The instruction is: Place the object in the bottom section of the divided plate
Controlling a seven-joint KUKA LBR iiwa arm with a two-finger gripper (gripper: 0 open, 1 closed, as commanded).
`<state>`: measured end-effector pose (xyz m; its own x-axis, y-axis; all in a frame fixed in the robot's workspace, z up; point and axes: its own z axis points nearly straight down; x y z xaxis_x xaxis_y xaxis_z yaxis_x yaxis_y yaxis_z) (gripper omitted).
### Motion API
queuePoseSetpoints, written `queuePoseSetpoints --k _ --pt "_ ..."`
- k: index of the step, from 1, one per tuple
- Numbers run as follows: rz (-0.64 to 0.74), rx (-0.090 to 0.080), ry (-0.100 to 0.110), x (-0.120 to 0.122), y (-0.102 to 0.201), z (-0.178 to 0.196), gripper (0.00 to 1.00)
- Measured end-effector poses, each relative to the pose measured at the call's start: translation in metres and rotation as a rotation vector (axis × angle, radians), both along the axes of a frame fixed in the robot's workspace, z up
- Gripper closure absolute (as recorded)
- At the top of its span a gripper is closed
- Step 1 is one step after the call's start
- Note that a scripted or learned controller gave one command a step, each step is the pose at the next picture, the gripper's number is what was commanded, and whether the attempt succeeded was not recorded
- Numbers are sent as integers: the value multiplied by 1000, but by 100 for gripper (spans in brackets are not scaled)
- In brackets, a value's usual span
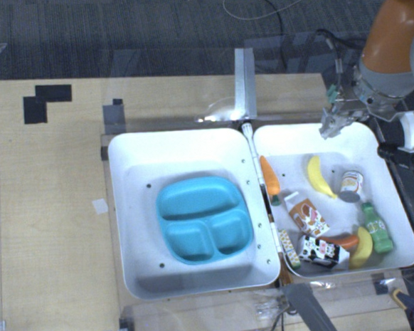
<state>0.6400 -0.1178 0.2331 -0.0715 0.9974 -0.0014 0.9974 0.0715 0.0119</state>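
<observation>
A blue divided plate (204, 218) lies in the left bin (135, 202); it has one long section on its far side and two smaller ones on its near side, all bare. My gripper (334, 124) hangs over the far edge of the right bin (377, 148), above and apart from the objects there. Nearest below it are a yellow banana (320, 177) and a small can (350, 184). I see nothing in the gripper.
The right bin also holds a carrot (268, 176) by the divider, a brown carton (307, 216), a black-and-white carton (319, 252), a green bottle (375, 229), a second banana (362, 247) and a red piece (339, 241). A metal post (246, 85) stands behind the bins.
</observation>
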Motion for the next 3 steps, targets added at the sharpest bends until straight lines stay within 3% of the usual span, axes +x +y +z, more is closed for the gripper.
queuePoseSetpoints --k 1,2,3 --pt "-63 0 4 -15 41 84 100" --pt "107 0 8 -48 85 -1 100" --pt "291 -2 7 -103 97 -48 100"
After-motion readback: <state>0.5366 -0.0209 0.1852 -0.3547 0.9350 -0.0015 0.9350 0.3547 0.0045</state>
